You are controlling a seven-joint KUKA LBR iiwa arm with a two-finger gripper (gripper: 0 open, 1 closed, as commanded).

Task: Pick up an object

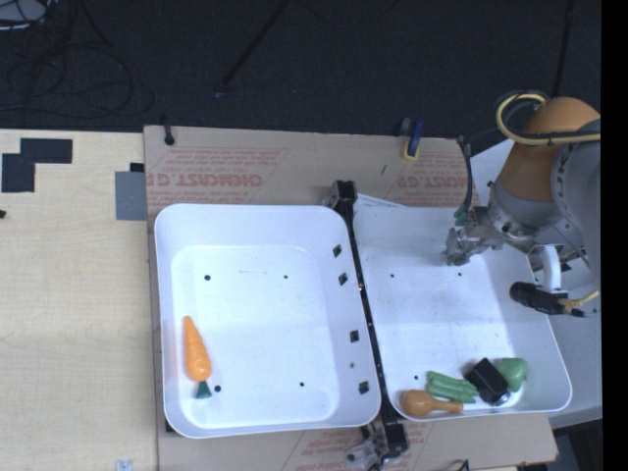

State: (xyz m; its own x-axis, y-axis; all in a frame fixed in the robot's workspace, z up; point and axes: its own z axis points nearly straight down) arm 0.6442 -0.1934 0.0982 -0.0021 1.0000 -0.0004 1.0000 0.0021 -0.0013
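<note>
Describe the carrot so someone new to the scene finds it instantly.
Take the left bin of the two white bins and follow its left wall toward the near corner. The carrot lies there alone, orange with a small dark green tip pointing at the near edge. The other toys sit clustered in the right bin.

Toys lay in both bins.
An orange carrot (196,349) lay left; a pear (428,403), green pieces (450,388) and a black block (488,380) clustered right.

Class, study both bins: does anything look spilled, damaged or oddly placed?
Nothing looks spilled or broken. The carrot lies alone in the left bin; a black block, green items and an orange gourd-shaped piece crowd the right bin's near corner.
</note>
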